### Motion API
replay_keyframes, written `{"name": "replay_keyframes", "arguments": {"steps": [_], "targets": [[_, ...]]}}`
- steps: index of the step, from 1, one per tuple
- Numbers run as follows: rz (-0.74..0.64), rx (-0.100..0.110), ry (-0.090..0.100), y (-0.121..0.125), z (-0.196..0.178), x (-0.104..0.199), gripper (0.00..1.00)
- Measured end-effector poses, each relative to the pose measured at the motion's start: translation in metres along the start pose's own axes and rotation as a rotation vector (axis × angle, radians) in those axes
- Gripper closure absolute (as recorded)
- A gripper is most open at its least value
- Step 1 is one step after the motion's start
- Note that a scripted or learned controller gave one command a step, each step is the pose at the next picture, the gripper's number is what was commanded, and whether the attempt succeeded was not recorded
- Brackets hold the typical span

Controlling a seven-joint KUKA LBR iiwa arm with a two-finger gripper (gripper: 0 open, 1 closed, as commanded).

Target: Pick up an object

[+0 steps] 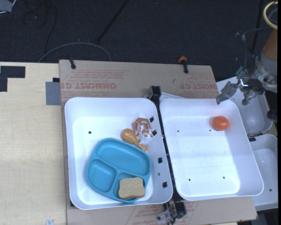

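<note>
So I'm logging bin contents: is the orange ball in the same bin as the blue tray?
No, the orange ball lies in the right bin, while the blue tray sits in the left bin.

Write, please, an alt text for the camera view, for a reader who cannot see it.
The robot's hand hovers at the upper right corner of the right bin, where an orange ball lies. The left bin holds a blue divided plate with a slice of bread on it, a brown drumstick-shaped piece and a small printed packet.
</note>
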State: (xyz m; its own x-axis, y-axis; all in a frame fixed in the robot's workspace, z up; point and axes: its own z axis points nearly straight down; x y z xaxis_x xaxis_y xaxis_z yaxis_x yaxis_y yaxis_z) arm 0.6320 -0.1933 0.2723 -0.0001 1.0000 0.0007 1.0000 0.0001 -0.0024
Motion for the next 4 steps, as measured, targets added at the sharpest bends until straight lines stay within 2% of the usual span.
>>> {"name": "replay_keyframes", "arguments": {"steps": [2, 3, 4], "targets": [[0.000, 0.005, 0.001, -0.012, 0.104, 0.012, 0.00], [0.000, 0.003, 0.000, -0.014, 0.150, 0.005, 0.00], [0.001, 0.001, 0.000, -0.014, 0.137, 0.005, 1.00]]}}
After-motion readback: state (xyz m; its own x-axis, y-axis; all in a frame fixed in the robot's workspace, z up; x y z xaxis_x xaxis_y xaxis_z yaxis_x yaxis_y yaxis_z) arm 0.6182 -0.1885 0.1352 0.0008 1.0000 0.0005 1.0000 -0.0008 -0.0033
